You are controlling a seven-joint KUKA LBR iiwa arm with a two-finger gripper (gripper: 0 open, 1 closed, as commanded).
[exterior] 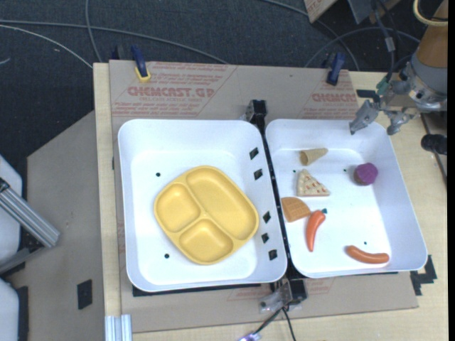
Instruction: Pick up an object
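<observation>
The gripper [378,118] hangs over the far right corner of the right bin [409,212], its two fingers spread apart with nothing between them. The nearest thing to it is a purple ball [366,173], lying by the bin's right edge, just below the far corner. It looks like a small toy of plastic or rubber, round and matt, so it is probably light and a little yielding; being round, it may roll off if squeezed off-centre, and the sound hold would be straight across its middle.

Toward the bin's left edge lie an ice-cream cone [312,155], a tan wedge like a pizza slice [311,185] and an orange bread-like wedge [294,208]. A red chili pepper [315,229] lies mid-bin, and a glossy orange sausage [367,255] lies by the near edge. All look like smooth moulded toys. In the left bin [135,190] sits a yellow plastic plate [205,214] with three compartments.
</observation>
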